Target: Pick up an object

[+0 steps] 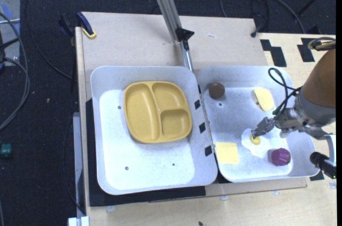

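Left bin point(107, 166) carried a yellow divided plate point(158, 111), toward its far edge. Right bin point(235, 86) carried the pickable things: brown ball point(216, 91) near the far-left corner, yellow square point(227, 153) near the front-left corner, fried egg point(255, 143) mid-bin, pale yellow piece point(263, 99) toward the far edge, purple piece point(279, 156) near the front-right corner.

Tool point(258, 135) sat directly over the egg's yolk; whether its fingers were apart or together could not be told. Nothing seen clamped.

Judgement: the egg is flat, so the descent should go low and stay centred. The purple piece lay just beside the egg and could be nudged; the right wall was near the wrist.
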Available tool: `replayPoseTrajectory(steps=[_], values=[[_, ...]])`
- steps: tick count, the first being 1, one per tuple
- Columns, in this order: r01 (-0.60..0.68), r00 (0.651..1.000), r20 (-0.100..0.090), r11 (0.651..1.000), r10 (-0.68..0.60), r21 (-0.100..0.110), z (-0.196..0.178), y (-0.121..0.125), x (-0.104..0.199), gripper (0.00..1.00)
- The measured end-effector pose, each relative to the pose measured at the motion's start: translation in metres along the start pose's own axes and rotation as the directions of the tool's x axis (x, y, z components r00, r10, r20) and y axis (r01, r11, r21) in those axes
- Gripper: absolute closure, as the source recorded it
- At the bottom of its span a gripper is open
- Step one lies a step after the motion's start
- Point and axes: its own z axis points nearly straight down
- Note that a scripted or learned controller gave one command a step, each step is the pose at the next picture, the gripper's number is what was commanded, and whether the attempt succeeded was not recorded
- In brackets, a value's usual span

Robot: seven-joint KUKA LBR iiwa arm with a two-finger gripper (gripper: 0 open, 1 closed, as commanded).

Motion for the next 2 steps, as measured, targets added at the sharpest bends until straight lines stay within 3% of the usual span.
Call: replayPoseTrajectory(steps=[1,2], values=[[0.0,1.0,-0.001,1.0,0.0,0.001,0.0541,-0.0006,0.0114,0.0],[-0.001,1.0,0.003,1.0,0.001,-0.007,0.0601,0.0008,0.0106,0.0]])
